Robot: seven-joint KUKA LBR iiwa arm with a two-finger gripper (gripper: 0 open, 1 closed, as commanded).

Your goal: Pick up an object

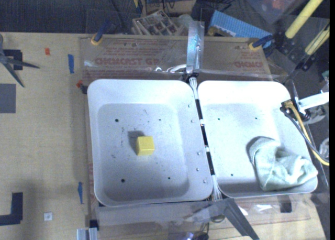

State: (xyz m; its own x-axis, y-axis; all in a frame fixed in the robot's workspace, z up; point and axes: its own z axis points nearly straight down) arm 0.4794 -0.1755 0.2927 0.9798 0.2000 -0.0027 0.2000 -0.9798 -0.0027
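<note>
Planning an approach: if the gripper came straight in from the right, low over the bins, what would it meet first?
Likely the white cloth in the right bin, before the yellow block; depth is unclear.

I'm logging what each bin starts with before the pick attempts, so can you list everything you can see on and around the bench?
Block: 1, yellow, middle of the left bin's floor.
Cloth: 1, whitish, crumpled in the right bin's near right corner, reaching up onto the rim.
Left bin: 1, white, shallow, left half of the bench.
Right bin: 1, white, shallow, directly beside the left one.
Clamps: 2, blue and yellow, on the clear sheet behind the bins, one at each far corner.
Blue tape marks: 2, blue, on the bench left of the left bin.
Yellow bar: 1, yellow, slanting across the top right corner.
Robot part: 1, white and dark piece with a yellow cable, at the right bin's right edge.
</note>
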